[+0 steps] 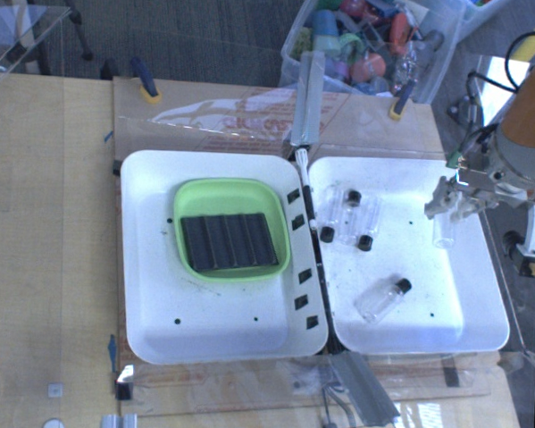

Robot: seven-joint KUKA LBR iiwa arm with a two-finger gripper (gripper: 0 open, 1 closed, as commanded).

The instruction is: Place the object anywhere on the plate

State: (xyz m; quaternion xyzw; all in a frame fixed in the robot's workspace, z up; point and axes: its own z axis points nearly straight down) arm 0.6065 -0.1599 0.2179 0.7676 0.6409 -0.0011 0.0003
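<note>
A green plate rests in the left bin with a dark ridged block lying on it. Over the right bin's far right side, my gripper points down, shut on the top of a clear vial that hangs upright below it, faint against the white floor. Three more clear vials with black caps cluster near the divider. Another vial lies on its side toward the front.
A divider with black clips separates the two bins. A clear box of coloured items stands behind the bins. Cables and the arm's mount crowd the right edge.
</note>
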